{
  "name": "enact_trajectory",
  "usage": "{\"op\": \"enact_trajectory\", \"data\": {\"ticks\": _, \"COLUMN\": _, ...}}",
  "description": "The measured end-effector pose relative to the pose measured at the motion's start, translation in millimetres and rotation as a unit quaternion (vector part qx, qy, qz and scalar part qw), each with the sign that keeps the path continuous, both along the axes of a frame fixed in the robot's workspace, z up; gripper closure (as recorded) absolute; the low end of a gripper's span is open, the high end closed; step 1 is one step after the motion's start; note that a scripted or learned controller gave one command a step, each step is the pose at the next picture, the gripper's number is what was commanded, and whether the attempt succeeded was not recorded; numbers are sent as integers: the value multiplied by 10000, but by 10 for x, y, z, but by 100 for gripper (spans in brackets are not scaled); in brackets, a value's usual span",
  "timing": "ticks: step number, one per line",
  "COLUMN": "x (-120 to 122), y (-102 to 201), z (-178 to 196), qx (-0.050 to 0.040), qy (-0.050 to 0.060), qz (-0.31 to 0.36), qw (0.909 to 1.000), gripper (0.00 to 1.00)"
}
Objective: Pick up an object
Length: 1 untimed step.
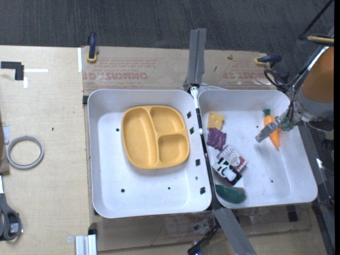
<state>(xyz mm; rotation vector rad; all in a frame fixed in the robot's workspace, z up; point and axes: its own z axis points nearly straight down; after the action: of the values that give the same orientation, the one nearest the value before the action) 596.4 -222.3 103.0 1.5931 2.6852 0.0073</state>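
Note:
My gripper (272, 130) hangs low over the right side of the right bin (287, 187), reaching in from the right. It sits directly at an orange toy carrot (274, 137) with a green top, which lies near the bin's right wall. The gripper overlaps the carrot's upper half. Along the left wall of the same bin lie a yellow wedge (215, 121), a purple bunch of grapes (216, 138), a red, white and black packet (229, 164) and a dark green object (231, 194).
The left bin (106, 195) holds a yellow divided plate (155, 136). A grey divider bar (196, 57) runs between the bins. On the bench to the left lie a grey tape ring (24, 152) and scissors (8, 223).

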Motion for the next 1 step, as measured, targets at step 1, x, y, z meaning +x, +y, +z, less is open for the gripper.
{"op": "enact_trajectory", "data": {"ticks": 1, "x": 24, "y": -4, "z": 108, "qx": -27, "qy": -39, "qz": 16, "qw": 10000, "gripper": 100}}
